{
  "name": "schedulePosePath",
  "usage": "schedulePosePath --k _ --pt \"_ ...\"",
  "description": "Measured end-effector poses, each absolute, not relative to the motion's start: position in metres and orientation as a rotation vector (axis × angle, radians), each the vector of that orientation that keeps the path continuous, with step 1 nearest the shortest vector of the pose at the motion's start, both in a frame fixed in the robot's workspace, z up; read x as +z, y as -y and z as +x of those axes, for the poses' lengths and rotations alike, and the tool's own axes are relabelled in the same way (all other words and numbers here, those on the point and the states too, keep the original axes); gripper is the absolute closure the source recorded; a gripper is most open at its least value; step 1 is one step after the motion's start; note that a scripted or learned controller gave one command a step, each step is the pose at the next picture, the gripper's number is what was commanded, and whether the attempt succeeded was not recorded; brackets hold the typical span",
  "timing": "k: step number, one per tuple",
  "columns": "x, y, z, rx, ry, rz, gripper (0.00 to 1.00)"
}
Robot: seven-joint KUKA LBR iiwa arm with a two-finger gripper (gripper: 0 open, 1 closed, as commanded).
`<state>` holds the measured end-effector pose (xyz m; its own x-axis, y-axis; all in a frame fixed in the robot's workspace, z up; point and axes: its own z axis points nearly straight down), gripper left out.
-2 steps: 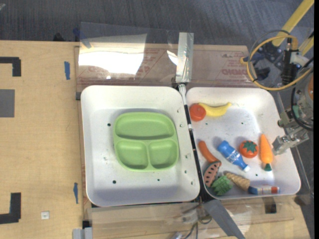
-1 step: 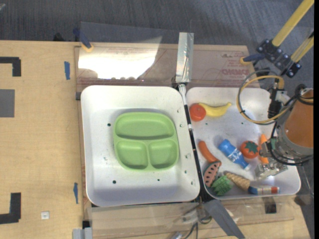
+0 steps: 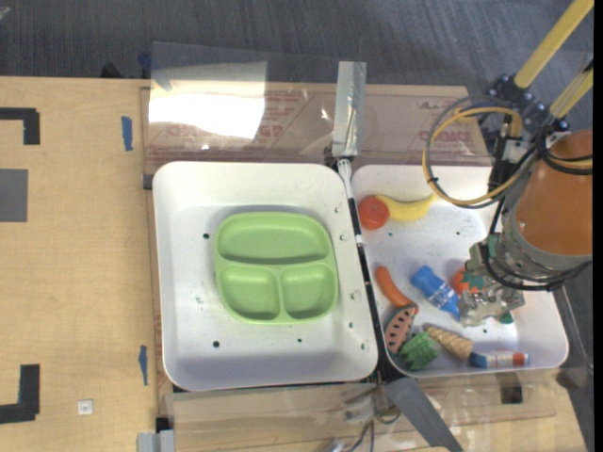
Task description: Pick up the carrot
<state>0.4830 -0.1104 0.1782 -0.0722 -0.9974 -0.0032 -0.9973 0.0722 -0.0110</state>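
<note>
My jaws hang low over the right bin, near its outer wall, at the end of my arm. Cables and metal clutter blur them from above, so I cannot tell whether they are apart or together, and I see nothing gripped between them.

The carrot lies flat on the bin floor, well off from my jaws toward the wall the two bins share, slanting along that wall. A blue block sits between my jaws and the carrot, so I judge a straight slide across would knock it; lifting over it looks safer. Nearer the front rim from my jaws lie an ice-cream cone and a marker, with a green toy and a watermelon slice just beside the carrot's lower end. A banana and a tomato rest farther back.

The carrot's upper half has bare floor on both sides, so closing across its width there seems best. The left bin carries a green plate, which plays no part here. The pick is not yet begun.
</note>
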Motion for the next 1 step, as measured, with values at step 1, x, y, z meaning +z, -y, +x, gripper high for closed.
schedulePosePath --k 1 --pt "0.1851 0.0467 0.5004 -0.002 -2.517 -1.866 1.0"
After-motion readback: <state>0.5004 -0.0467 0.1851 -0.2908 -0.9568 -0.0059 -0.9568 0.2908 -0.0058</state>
